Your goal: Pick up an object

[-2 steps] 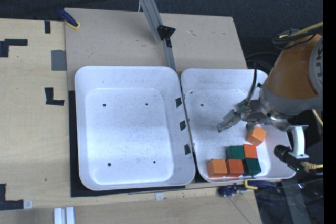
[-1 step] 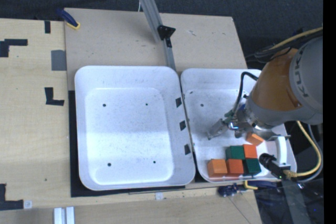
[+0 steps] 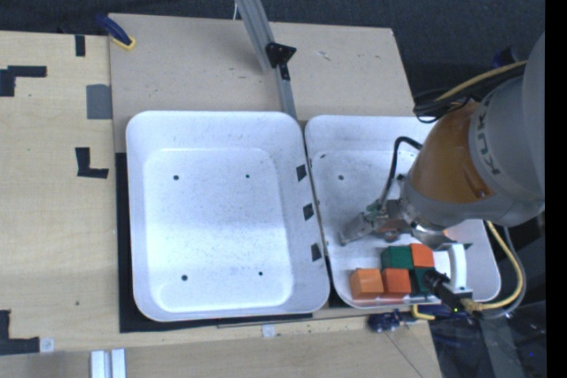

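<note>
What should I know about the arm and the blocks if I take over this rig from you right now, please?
Hand: low over the right bin, near its middle; I cannot tell what it grips, if anything.
Objects: orange blocks and a green block clustered in the right bin's near corner, beside the arm.
Left bin: a bare white floor.
Done: no lift is visible.
Left: grasp a block and raise it.

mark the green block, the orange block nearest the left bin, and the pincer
green block [image 3: 398,257]: camera view, on its top face.
orange block nearest the left bin [image 3: 365,281]: camera view, on its top face.
pincer [image 3: 359,228]: camera view, at the metal tips over the right bin floor.
</note>
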